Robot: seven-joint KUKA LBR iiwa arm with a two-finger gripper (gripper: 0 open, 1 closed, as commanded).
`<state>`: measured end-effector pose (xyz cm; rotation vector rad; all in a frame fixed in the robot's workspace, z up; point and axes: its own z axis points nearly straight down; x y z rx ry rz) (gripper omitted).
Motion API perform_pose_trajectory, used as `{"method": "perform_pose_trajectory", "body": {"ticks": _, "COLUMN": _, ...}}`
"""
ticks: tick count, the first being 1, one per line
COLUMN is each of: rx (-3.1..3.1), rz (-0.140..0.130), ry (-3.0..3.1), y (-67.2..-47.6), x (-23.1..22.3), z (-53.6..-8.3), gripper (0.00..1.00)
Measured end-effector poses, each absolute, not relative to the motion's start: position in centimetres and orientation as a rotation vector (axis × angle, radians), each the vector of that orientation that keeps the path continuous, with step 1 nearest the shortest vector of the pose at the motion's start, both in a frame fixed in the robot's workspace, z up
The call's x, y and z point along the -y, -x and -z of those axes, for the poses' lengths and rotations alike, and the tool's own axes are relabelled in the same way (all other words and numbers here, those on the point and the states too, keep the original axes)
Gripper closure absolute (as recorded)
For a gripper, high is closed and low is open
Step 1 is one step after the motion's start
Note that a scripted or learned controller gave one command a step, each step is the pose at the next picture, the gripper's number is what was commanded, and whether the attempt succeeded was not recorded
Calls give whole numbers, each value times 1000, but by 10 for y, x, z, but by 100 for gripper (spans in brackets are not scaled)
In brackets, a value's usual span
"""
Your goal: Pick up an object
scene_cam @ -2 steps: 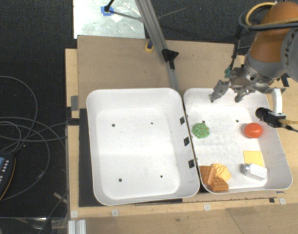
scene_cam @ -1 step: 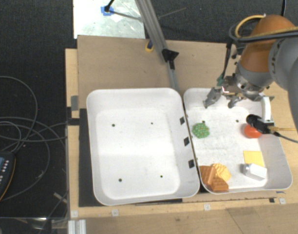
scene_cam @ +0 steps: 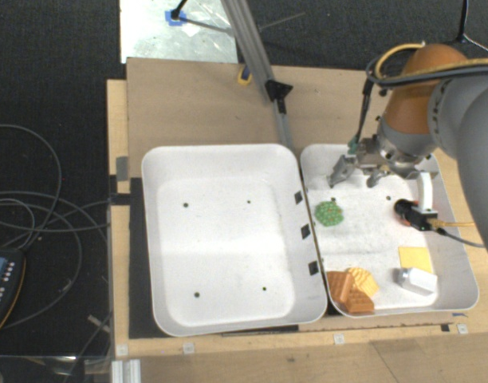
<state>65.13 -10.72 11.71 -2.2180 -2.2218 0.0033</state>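
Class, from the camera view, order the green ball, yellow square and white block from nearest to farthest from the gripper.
1. Green ball, close by, just down-left of the gripper in the view.
2. Yellow square, farther off, down to the right.
3. White block, just past the yellow square, lower still.

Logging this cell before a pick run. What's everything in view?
Left bin: one, white, bench left.
Right bin: one, white, beside it.
Knobbly ball: one, green, right bin, by its left wall.
Ridged block: one, orange-yellow, right bin's near-left corner.
Flat square: one, yellow, right bin, near right.
Small block: one, white-grey, just before the square.
Pole: one, grey, slanting behind the bins.
Handheld controller: one, dark, floor left.
Arm: one, grey with orange band, from right.
Gripper: one, grey, over right bin's back, open.
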Motion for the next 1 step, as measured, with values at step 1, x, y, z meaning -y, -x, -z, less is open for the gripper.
{"method": "perform_pose_trajectory", "body": {"ticks": 1, "rx": 2227, "rz": 5, "ry": 2221, "y": -654, "x": 107, "z": -131, "gripper": 100}}
